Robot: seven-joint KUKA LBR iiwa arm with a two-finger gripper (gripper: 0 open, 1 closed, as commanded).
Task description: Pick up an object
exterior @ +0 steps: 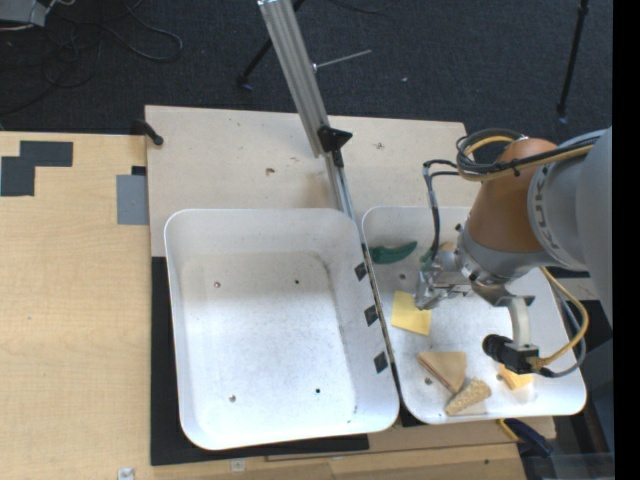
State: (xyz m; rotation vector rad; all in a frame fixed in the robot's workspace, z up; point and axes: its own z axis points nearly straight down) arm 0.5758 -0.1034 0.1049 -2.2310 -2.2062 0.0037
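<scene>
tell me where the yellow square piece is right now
The yellow square piece lies in the right bin, near its left wall, just below the gripper and above the tan wedge.

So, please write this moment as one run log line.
hand: over right bin | below: yellow piece | grasp: unconfirmed

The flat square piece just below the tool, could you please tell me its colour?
Yellow; the square piece shows in the camera view.

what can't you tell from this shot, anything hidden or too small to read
- Hand: camera view, too small and dark to read its grip.
- Right bin: far side covered by the arm.
- Green object: shape unclear, small and dark.
- Yellow piece: partly behind a black fitting.
</scene>
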